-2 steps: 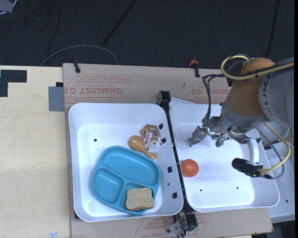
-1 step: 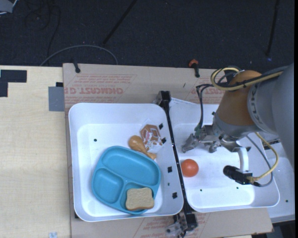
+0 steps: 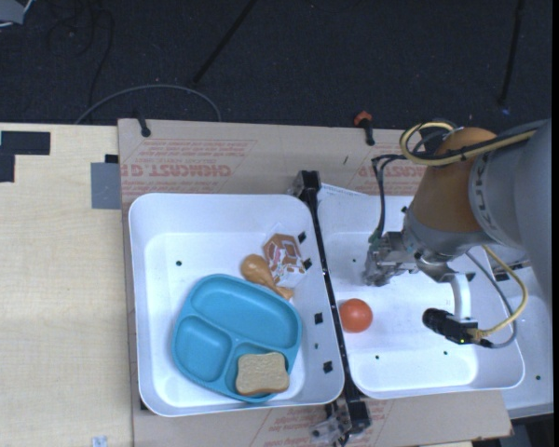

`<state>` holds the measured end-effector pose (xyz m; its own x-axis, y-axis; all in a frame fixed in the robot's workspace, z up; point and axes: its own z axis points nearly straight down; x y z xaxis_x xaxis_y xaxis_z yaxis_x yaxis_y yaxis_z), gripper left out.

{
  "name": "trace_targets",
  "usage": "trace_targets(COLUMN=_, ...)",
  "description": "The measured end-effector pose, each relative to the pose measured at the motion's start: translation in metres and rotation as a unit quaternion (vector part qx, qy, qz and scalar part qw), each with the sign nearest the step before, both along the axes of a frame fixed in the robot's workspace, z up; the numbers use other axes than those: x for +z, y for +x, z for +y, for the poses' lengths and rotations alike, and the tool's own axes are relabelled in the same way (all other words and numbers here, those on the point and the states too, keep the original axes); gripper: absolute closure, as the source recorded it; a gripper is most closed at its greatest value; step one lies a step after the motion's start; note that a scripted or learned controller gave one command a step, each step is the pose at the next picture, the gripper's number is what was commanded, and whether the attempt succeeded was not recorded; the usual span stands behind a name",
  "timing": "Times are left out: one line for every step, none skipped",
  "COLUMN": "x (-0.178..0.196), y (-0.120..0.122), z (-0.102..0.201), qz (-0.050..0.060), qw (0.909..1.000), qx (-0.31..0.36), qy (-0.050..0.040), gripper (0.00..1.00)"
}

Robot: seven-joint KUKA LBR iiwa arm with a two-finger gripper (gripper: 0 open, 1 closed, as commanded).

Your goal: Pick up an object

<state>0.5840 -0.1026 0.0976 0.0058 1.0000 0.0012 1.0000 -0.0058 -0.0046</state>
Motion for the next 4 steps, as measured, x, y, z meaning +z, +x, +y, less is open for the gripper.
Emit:
trace_targets(x=0.042, y=0.000, z=-0.003, qz=-0.003, qw=1.0000, qx=-0.001, qy=-0.0007, gripper=1.00)
trace_targets(x=0.102, y=-0.002, z=0.004, qz=-0.003, qw=1.0000, qx=0.003, qy=-0.0005, gripper=1.00)
trace_targets(x=0.150, y=0.007, z=0.006, qz=-0.004, qw=1.0000, qx=0.003, qy=-0.0007, gripper=1.00)
trace_targets(x=0.198, y=0.008, z=0.004, qz=-0.004, qw=1.0000, qx=0.003, qy=-0.0008, gripper=1.00)
